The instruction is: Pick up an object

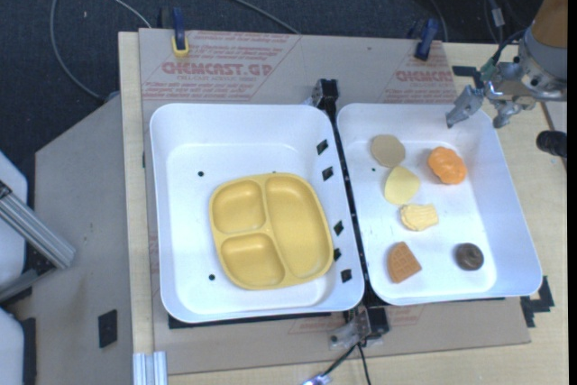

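Two shallow white bins sit side by side: the left bin [171, 194] and the right bin [514, 230]. The left one holds one yellow three-compartment plate [269, 230]. The right one holds six small food-like pieces: one tan disc [389, 150], one orange lump [446, 165], one pale yellow oval [401, 185], one cream ridged piece [419, 216], one orange-brown wedge [403, 261] and one dark brown round piece [468, 257]. Two blue clamps grip the board's far edge: the left clamp [179, 32] and the right clamp [425, 39].

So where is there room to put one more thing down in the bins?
The left bin has bare floor behind the yellow divided plate and along its left side. In the right bin, a bare strip runs along the right wall. Its middle is crowded: tan disc, orange piece, pale pieces, orange wedge, brown round.
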Available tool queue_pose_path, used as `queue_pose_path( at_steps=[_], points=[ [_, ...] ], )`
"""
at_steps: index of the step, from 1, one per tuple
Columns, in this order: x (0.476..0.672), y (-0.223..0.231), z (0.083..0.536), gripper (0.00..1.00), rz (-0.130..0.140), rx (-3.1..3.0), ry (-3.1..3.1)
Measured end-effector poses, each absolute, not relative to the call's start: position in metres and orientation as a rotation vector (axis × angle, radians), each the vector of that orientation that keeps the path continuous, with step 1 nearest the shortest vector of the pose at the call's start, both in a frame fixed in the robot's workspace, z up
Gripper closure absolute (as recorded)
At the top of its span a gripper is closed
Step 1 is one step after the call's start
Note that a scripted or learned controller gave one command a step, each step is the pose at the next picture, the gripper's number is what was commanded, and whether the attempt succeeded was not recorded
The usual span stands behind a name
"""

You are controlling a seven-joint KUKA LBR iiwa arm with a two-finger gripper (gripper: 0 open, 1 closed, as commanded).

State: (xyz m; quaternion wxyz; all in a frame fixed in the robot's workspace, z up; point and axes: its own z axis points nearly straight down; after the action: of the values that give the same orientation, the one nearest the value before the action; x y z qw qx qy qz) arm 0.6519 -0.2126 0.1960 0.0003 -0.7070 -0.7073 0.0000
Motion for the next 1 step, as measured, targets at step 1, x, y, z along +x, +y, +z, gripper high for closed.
queue_pose_path(
  at_steps=[1],
  points=[
    [0.6620,-0.2100,0.1477,0.00,0.002,-2.217,-2.223]
  ],
)
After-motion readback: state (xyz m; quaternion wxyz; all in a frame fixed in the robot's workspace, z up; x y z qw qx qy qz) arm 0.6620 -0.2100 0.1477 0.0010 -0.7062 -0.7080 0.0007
